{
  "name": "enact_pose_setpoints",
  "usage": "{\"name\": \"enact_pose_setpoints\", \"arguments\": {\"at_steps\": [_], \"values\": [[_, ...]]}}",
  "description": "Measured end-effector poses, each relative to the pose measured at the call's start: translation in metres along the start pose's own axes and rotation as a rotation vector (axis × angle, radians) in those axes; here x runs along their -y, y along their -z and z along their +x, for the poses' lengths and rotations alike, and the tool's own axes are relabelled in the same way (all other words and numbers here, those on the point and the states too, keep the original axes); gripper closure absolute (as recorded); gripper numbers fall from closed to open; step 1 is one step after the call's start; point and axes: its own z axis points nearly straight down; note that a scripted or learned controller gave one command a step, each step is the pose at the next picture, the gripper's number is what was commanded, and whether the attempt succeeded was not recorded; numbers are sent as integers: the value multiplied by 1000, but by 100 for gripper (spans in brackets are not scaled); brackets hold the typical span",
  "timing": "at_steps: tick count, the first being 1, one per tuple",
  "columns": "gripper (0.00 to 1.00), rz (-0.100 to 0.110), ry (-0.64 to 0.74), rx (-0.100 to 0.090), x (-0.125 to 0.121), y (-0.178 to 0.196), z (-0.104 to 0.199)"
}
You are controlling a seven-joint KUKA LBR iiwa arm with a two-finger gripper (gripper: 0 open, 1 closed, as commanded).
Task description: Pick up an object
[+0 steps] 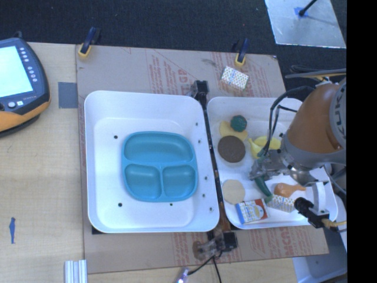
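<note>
The right bin [247, 102] holds several small objects: a dark brown disc [231, 148], a pale tan disc [234, 190], a teal ball [238, 122] on a yellow piece [226, 129], another yellow piece [263, 143], a green stick-like item [263, 186], an orange item [287, 188], a small red, white and blue carton [251, 210] and a patterned packet [282, 203]. My gripper [261, 171] hangs low over the middle of this bin, right above the green item and just right of the brown disc. The arm's orange band [315, 122] hides the bin's right part.
The left bin [99, 158] carries a blue divided plate [159, 165]. A small patterned box [234, 77] lies on the cardboard behind the right bin. A teach pendant [17, 81] rests at the bench's far left. Clamps [87, 43] hold the cardboard's back edge.
</note>
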Motion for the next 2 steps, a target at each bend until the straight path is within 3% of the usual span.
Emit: {"name": "enact_pose_setpoints", "arguments": {"at_steps": [1, 2], "values": [[100, -5, -7, -2, -16, 116, 64], [100, -2, -6, -1, 8, 120, 109]]}}
